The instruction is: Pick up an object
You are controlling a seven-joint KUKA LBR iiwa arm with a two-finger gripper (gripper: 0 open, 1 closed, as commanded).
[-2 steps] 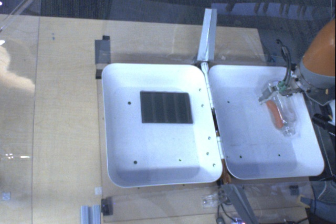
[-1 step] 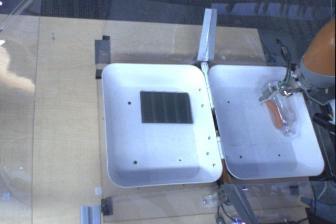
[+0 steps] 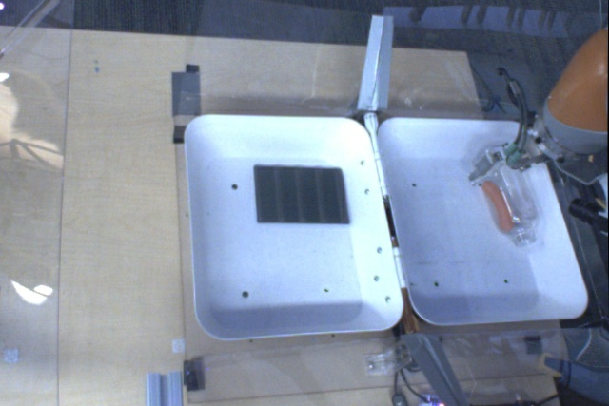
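Bench: pale wooden bench top under a slanted overhead view, with dark grey carpet beyond its far edge and a sheet of clear plastic lying over the bench's left part.
Left bin: shallow white plastic bin with rounded corners, on the left of the pair; a dark grey ribbed rectangular pad lies flat near its middle, a little toward the far side.
Right bin: matching shallow white plastic bin, touching the left bin along their shared edge.
Divider: grey metal bar running away from the far end of the seam between the two bins.
Clamps: small dark brackets at the left bin's far left corner and near its front left corner.
Arm: grey arm with an orange band, reaching in from the right over the right bin's far right corner.
Gripper: two-finger gripper with clear, translucent fingers, low over the right part of the right bin.
Object: slim orange-red tube-like item, lying at a slant in the right bin, right at the fingers.
Jaws: cannot tell whether they are released or clenched; the clear fingers blur into the item.
Contact: item and fingers overlap; whether it sits between them cannot be told.
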